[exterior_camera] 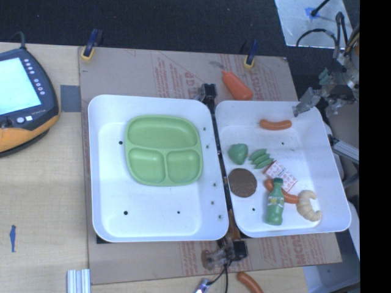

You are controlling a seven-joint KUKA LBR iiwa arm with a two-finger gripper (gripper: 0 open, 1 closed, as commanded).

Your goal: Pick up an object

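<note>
The right bin (330, 163) holds several toy foods: an orange-red sausage (275, 124) near the back, a green pepper (237, 153), a pea pod (261, 158), a brown round patty (242, 182), a red-and-white wrapper (281, 174), a green bottle (275, 201) lying down, and a pale croissant (309, 204). My gripper (313, 97) hangs at the bin's back right corner, just above the rim and to the right of the sausage. It touches none of the objects, and nothing is seen held in it.
The left bin (107, 163) carries a green divided plate (164, 149). An orange carrot (237, 85) lies on the cardboard behind the bins, and another sausage (250, 281) lies in front. A teach pendant (21, 99) sits at far left. Clamps (91, 43) hold the board's back edge.
</note>
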